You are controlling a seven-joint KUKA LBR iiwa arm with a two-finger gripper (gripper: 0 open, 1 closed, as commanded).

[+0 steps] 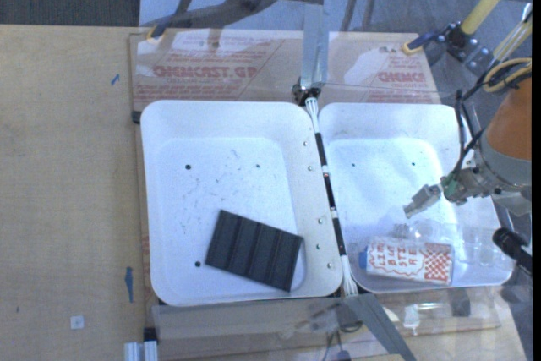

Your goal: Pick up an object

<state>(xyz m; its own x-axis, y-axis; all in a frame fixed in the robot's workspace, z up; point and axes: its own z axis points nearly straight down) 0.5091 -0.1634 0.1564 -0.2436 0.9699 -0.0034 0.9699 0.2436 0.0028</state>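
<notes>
From my seat I see the gripper (423, 200) hanging over the right bin (380, 131), in the right-middle of the frame, with the arm (511, 127) coming in from the right edge; nothing sits between the fingers, and whether they are spread or closed I cannot tell, so I count it as carrying nothing; the likeliest target, a red-and-white checked packet (408, 260), lies flat at the lower edge of that bin, just below and a little left of the gripper, with something clear and crumpled (418, 230) between them that I cannot identify; I judge this to be the approach, before any grasp; the next move calls for coming down and slightly toward the lower left, squaring the fingers across the packet's narrow side, since it lies low and close to the bin wall; the other candidate, a dark ribbed slab (254, 250), rests tilted in the lower part of the left bin (169, 131), well apart; red lettering on the packet is too small to read; the panel (207, 72) behind the bins reads roughly "CHEMCAST GP".
</notes>
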